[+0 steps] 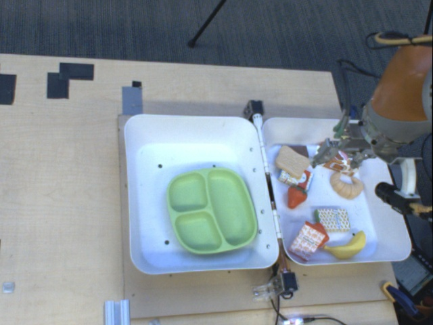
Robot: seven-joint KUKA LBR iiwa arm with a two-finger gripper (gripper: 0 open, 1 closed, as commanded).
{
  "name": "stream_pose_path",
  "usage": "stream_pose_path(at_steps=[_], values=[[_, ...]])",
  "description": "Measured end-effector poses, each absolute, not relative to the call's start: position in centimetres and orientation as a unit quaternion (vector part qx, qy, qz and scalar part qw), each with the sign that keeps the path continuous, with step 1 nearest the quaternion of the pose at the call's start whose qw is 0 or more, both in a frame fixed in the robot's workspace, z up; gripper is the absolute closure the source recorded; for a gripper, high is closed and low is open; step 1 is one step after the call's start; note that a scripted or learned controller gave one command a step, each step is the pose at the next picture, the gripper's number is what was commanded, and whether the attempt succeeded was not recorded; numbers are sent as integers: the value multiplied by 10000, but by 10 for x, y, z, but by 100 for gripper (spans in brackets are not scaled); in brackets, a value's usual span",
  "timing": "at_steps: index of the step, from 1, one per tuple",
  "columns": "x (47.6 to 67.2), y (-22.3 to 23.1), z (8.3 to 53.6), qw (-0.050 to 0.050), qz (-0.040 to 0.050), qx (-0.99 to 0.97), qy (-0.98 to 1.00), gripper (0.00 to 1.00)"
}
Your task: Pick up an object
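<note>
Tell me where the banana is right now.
In the camera view, the banana lies near the front right corner of the right bin, just below the patterned white box and right of the red-and-white carton.

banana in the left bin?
No. The banana lies in the right bin, while the left bin holds a green divided plate.

A green divided plate [213, 210] lies in a white bin [145, 175], well left of the gripper [344, 153] (black tape marks [67, 80] sit farther left still, on the wooden bench [61, 202])
</note>
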State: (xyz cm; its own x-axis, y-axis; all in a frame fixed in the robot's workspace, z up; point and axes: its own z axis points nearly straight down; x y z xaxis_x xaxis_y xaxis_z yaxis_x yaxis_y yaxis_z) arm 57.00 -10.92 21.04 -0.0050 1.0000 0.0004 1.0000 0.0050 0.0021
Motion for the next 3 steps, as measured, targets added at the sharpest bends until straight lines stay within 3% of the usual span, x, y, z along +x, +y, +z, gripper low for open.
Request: stream_pose_path(at_steps=[1, 2, 3], values=[[573, -147, 103, 74, 42, 7055, 7087, 0], [505, -145, 92, 136, 60, 7060, 7081, 0], [507, -147, 104, 184, 70, 7062, 7077, 100]])
